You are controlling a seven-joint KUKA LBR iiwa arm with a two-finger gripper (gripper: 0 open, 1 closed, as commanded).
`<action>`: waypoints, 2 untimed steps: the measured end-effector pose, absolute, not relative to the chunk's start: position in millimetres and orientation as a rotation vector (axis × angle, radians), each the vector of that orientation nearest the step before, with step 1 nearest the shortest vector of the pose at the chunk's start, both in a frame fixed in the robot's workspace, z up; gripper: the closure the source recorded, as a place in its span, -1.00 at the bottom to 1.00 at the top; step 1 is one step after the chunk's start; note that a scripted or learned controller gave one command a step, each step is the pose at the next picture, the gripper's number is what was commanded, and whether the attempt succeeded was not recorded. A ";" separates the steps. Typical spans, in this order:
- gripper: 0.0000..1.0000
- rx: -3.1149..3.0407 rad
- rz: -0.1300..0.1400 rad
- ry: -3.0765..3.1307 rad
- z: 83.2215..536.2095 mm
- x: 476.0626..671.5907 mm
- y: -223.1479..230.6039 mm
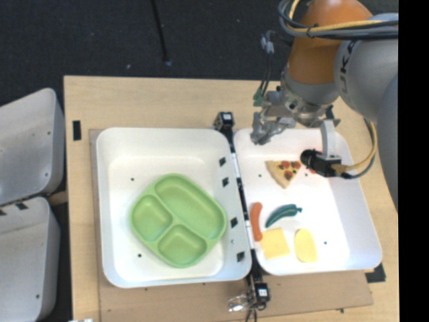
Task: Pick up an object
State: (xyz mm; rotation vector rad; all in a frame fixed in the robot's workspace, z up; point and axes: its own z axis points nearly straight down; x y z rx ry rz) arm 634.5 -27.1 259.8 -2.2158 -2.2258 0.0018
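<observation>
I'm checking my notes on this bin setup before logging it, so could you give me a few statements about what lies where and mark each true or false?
1. The green divided plate lies in the left bin. True.
2. The pizza slice lies on the green plate. False: it lies on the floor of the right bin.
3. The orange sausage lies near the right bin's left wall. True.
4. The pincer holds the green pepper. False: the pepper lies on the bin floor, apart from the pincer, which is near the bin's far left corner.
5. The yellow cheese square lies beside a yellow oval piece. True.
</observation>
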 end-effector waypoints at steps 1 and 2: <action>1.00 -2.215 0.001 -2.227 252.6 612.7 29.0; 1.00 -2.216 0.003 -2.226 242.2 584.9 67.1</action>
